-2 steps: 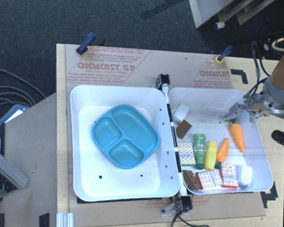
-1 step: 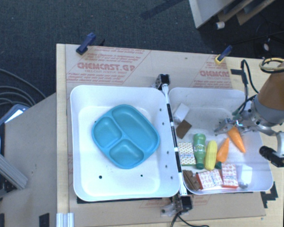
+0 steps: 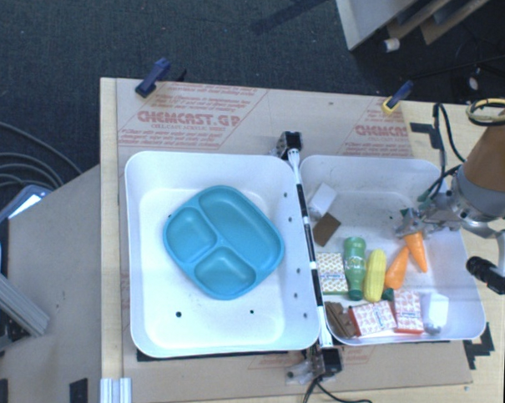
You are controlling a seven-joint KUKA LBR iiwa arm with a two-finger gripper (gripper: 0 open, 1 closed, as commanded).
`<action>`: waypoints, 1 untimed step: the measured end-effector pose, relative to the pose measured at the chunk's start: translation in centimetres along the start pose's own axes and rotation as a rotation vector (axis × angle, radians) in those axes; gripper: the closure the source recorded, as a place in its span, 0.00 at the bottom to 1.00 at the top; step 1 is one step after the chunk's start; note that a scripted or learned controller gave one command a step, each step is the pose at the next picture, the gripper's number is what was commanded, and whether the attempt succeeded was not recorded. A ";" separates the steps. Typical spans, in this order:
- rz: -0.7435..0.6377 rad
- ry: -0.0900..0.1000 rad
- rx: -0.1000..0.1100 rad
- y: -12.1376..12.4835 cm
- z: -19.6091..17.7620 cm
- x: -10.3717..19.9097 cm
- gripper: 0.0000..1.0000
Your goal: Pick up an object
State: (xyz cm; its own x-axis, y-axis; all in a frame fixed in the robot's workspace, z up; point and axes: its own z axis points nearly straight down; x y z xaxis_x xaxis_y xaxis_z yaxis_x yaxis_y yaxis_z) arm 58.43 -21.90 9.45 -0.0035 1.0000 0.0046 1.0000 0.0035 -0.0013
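Observation:
My gripper [image 3: 415, 222] reaches in from the right and hangs low over the right bin [image 3: 379, 173]. Its tip is just above the upper end of an orange carrot [image 3: 416, 251], close to it or touching it. A second orange carrot [image 3: 396, 272] lies beside that one to the left. Further left are a yellow piece [image 3: 375, 274] and a green bottle [image 3: 354, 264], side by side. Red-and-white packets [image 3: 390, 314] lie along the bin's near edge.
The left bin [image 3: 142, 233] holds a blue divided plate [image 3: 224, 241]. In the right bin's left part are a white card [image 3: 322, 197], a brown piece [image 3: 326, 230], a green-and-white packet [image 3: 331, 273] and a dark brown bar [image 3: 338, 318]. A white object [image 3: 437, 310] sits near right.

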 end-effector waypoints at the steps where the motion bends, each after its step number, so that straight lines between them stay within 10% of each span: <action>1: 0.002 -0.003 0.001 -1.5 1.1 6.7 1.00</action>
State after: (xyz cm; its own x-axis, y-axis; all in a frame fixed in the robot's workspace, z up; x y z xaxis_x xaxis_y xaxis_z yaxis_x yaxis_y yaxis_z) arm 56.93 -15.19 8.43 -0.0012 1.0000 0.0017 1.0000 0.0012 -0.0025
